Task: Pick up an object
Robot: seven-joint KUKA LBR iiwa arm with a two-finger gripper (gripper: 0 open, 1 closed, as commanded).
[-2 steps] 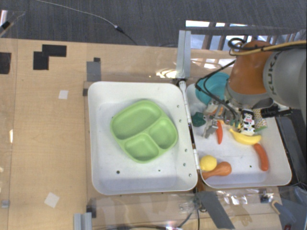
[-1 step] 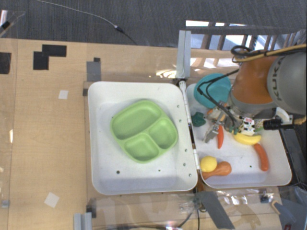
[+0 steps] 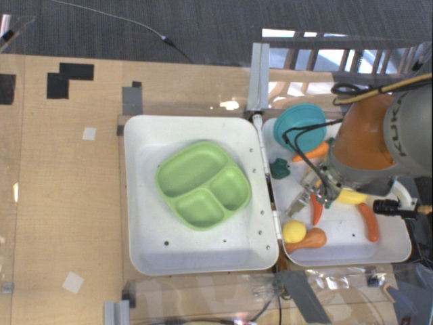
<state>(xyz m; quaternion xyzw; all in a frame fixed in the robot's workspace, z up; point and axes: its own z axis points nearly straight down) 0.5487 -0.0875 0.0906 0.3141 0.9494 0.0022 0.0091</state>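
Note:
My gripper (image 3: pixel 311 204) hangs low over the middle of the right bin (image 3: pixel 399 249), under the grey arm with its orange band (image 3: pixel 362 141). Its two metal fingers (image 3: pixel 296 206) stand spread apart, open. A thin orange-red pepper (image 3: pixel 316 213) lies just below and between the tips; I cannot tell whether they touch it. A yellow lemon (image 3: pixel 293 232) and an orange pear-shaped piece (image 3: pixel 312 237) lie at the bin's front left. A yellow banana (image 3: pixel 352 196) and a red sausage (image 3: pixel 369 223) lie to the right.
A teal bowl (image 3: pixel 301 126), an orange carrot (image 3: pixel 312 152) and a small green piece (image 3: pixel 279 168) sit at the back of the right bin. The left bin (image 3: pixel 145 249) holds a green divided plate (image 3: pixel 203 185). A wall separates the two bins.

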